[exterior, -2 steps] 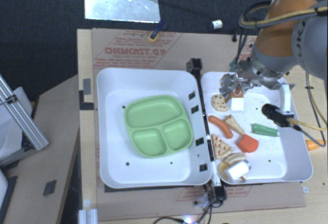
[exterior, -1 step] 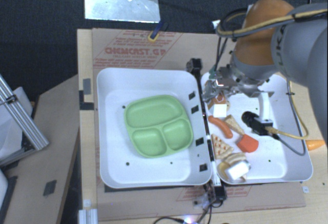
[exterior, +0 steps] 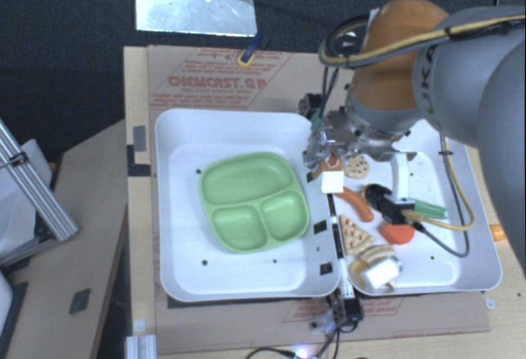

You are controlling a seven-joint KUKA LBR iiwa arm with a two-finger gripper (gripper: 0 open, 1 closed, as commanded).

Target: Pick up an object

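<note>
Right now I see my gripper [exterior: 326,158] low at the right bin's [exterior: 460,267] left edge, its grip unreadable, above a small white block [exterior: 332,181] beside glossy plastic food pieces [exterior: 362,222].

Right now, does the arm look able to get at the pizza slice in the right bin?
Probably yes. The pizza slice lies uncovered near the right bin's left wall, a short way below where the gripper hangs. The sausage and the banana piece crowd it closely, so a clean grasp may be awkward.

Green tray [exterior: 249,201] smooth plastic; bins [exterior: 177,209] glossy white.
</note>
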